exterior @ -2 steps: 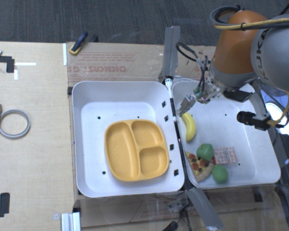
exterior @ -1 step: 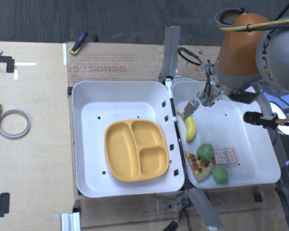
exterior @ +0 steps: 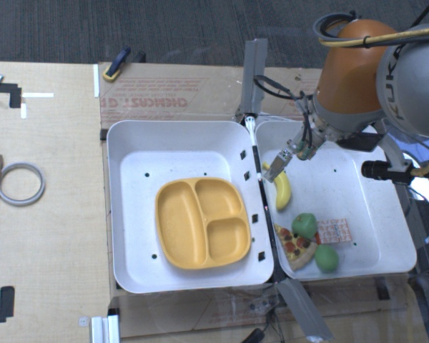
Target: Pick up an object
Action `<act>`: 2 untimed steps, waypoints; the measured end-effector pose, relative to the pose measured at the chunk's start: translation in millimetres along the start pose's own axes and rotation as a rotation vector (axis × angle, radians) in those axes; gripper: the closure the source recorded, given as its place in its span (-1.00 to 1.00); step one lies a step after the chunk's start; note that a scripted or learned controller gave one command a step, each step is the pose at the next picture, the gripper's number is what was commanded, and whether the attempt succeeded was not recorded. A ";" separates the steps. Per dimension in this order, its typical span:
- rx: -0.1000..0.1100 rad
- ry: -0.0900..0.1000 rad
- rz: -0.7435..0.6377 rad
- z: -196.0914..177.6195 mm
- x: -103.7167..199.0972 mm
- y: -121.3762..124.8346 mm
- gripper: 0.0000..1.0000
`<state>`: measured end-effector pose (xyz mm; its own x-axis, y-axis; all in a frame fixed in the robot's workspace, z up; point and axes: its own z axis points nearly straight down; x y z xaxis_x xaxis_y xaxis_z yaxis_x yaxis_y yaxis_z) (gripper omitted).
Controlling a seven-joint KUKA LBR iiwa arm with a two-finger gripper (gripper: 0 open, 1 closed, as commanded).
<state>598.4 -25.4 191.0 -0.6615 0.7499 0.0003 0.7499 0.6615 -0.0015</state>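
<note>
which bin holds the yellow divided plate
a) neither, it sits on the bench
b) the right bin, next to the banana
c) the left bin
c: the yellow divided plate lies inside the left bin, while the banana lies in the right bin.

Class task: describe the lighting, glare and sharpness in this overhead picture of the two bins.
Camera view: even, soft lighting; faint shadows under the yellow tray; mild glare on the orange band; bright blown-out patch at the right bin edge; banana sharp enough, slightly soft overall.
</note>
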 end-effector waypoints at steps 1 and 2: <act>-0.003 -0.003 -0.189 -22.0 2.3 57.4 -1.00; 0.000 0.000 -0.126 0.0 24.8 -11.7 -1.00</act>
<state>573.3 -14.5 191.1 -0.7508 0.6605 0.0006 0.6605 0.7508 -0.0010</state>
